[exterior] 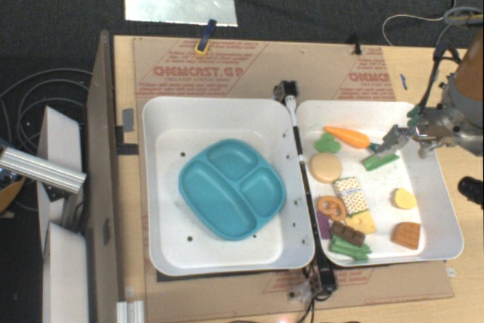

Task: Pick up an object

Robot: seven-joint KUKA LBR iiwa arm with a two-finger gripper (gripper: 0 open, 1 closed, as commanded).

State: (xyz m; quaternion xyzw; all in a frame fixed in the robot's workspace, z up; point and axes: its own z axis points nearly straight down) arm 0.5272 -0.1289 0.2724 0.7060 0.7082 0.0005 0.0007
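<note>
The hand (pixel 403 138) is hovering over the right bin (pixel 446 197), fingers spread apart, gripping nothing. Just beside its tip, a flat green bar (pixel 380 159) is lying lengthwise toward the upper right, below a glossy, tapered orange carrot (pixel 347 136) pointing right.
</note>
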